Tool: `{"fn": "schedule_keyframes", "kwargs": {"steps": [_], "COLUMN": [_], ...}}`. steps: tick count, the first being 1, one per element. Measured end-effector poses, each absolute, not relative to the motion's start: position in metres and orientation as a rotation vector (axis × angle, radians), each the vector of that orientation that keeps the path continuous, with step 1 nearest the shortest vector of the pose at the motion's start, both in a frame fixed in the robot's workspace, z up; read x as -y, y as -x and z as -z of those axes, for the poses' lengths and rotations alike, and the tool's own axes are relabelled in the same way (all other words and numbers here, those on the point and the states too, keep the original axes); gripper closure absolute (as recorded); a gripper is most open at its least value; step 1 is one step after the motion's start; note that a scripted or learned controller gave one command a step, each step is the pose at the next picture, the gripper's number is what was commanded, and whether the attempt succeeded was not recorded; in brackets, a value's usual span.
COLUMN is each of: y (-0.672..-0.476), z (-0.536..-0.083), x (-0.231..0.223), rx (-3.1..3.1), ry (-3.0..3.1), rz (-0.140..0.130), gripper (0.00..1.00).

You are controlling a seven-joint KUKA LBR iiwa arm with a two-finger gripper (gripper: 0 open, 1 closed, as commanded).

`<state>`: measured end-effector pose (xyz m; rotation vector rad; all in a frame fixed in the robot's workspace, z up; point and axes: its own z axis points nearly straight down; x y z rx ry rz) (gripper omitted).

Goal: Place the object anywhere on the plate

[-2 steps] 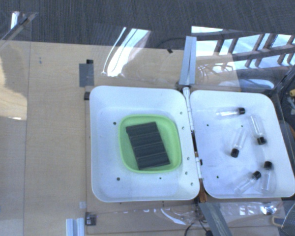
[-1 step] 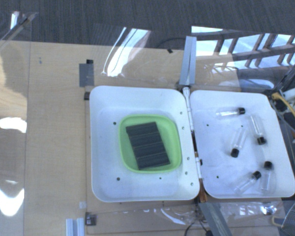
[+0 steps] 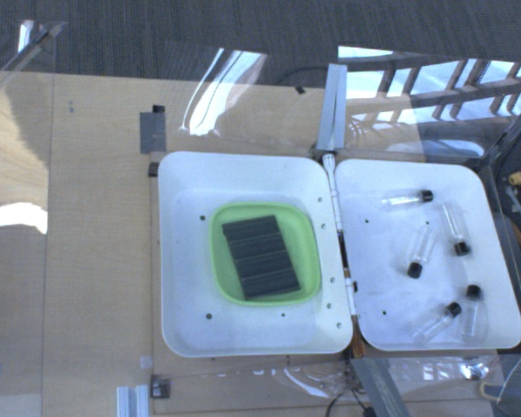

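A green square plate [image 3: 306,240] sits in the middle of the left white bin [image 3: 182,259]. A dark grey ribbed rectangular block [image 3: 260,256] lies flat on the plate, turned slightly counter to the plate's edges and well inside its rim. Nothing covers the block or the plate.
The right white bin [image 3: 373,302] holds several clear vials with black caps, one near the top [image 3: 405,199], one at mid-right [image 3: 454,228] and one at the lower right [image 3: 438,320]. A grey metal post [image 3: 333,107] stands behind the seam between the bins. The wooden bench [image 3: 69,233] stretches to the left.
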<state>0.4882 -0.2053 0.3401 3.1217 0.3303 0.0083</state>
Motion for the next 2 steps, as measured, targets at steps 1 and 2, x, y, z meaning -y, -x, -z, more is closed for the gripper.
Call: {"fn": "schedule_keyframes", "kwargs": {"steps": [1,2], "y": [-0.564,-0.551], "z": [-0.324,-0.392], "x": [0.205,0.205], "rx": [-0.328,-0.329], "ry": [-3.122,-3.119], "rz": [-0.007,-0.015], "gripper": [0.0,0.0]}}
